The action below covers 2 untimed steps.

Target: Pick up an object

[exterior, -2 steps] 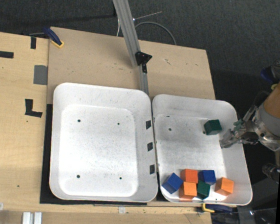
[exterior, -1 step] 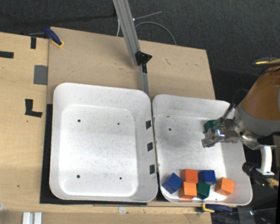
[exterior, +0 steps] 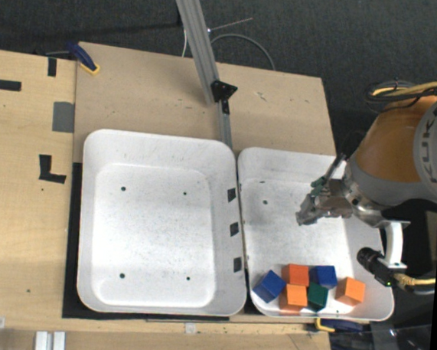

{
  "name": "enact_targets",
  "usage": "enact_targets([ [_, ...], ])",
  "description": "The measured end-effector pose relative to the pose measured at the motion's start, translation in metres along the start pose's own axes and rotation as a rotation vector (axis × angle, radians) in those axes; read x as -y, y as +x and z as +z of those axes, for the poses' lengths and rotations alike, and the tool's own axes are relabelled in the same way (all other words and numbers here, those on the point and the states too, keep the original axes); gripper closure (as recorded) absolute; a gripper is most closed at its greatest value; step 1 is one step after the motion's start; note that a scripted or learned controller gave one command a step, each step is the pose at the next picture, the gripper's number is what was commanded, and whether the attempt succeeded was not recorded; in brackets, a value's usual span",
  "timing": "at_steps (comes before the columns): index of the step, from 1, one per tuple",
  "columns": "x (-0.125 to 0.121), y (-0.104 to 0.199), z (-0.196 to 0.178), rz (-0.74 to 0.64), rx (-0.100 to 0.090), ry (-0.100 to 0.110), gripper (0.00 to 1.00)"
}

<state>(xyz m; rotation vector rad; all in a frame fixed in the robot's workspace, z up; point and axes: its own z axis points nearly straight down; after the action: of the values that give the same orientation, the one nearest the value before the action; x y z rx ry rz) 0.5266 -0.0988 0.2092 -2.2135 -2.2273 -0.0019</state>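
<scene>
Several small blocks lie along the near edge of the right bin point(exterior: 280, 176): a blue block point(exterior: 269, 285), an orange block point(exterior: 297, 274), a second blue block point(exterior: 323, 276), another orange block point(exterior: 295, 295), a green block point(exterior: 317, 296) and an orange block point(exterior: 351, 290) furthest right. My gripper point(exterior: 311, 212) hangs over the middle of the right bin, above and apart from the blocks. Nothing shows between its tips, which look close together.
The left bin point(exterior: 156, 222) sits beside the right one, with black clips along their shared rim. A slanted metal rail point(exterior: 203, 42) crosses the bench at the back. The grey and orange arm point(exterior: 405, 154) fills the right side.
</scene>
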Motion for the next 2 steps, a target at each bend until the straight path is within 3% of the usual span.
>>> enact_targets([
  [2,-0.007,0.107,-0.015,-0.001,0.000,0.001,1.00],
])
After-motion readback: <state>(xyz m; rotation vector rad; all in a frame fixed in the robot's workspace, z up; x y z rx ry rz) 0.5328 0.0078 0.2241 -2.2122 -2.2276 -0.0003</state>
